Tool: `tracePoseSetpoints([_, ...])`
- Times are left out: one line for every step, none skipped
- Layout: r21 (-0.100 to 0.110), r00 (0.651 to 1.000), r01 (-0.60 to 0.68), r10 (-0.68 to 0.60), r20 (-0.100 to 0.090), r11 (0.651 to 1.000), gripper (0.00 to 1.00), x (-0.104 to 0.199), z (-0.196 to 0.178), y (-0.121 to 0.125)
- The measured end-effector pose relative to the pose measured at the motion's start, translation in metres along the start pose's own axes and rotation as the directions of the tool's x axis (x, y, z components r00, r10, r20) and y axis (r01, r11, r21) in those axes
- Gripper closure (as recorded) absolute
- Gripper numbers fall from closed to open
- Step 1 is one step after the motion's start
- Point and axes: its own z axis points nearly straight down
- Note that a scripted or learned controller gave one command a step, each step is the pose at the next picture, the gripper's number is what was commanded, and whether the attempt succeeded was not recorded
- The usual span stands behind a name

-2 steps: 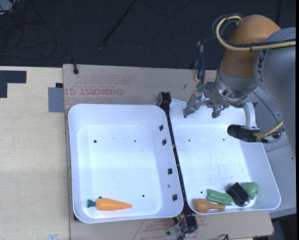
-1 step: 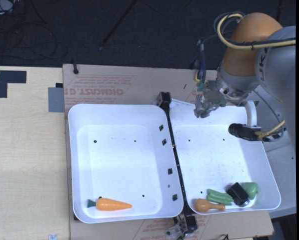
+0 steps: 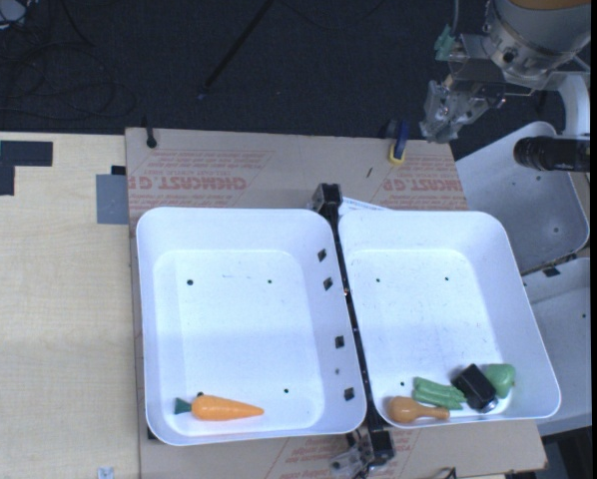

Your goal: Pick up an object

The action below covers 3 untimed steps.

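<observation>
Orange carrot (image 3: pixel 227 407) at left bin (image 3: pixel 159 267) front edge; gripper (image 3: pixel 444 118) above bench; grip state unclear

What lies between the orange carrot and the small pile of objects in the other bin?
In the camera view, bare bin floor, then the black clips joining the bins, separate the carrot from the pile.

Landmark: central divider (image 3: pixel 340 307) between bins. Left bin (image 3: pixel 159 267) lies left of divider, right bin (image 3: pixel 523 297) lies right. Carrot (image 3: pixel 226 407) in left bin, near front wall, well left of divider. Pear-shaped piece (image 3: pixel 415 410), bean pod (image 3: pixel 437 392), block (image 3: pixel 475 386) and leafy piece (image 3: pixel 500 375) cluster in right bin's front corner, right of divider. Gripper (image 3: pixel 446 118) behind right bin.
</observation>
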Motion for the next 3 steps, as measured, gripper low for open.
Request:
tracePoseSetpoints([0.024, 1.0, -0.006, 0.006, 0.001, 1.0, 1.0, -0.022, 0.072, -0.01])
tracePoseSetpoints([0.02, 1.0, -0.007, 0.007, 0.0, 1.0, 1.0, -0.05, 0.05, -0.057])
tracePoseSetpoints([0.028, 1.0, -0.007, 0.007, 0.0, 1.0, 1.0, -0.076, 0.151, -0.044])
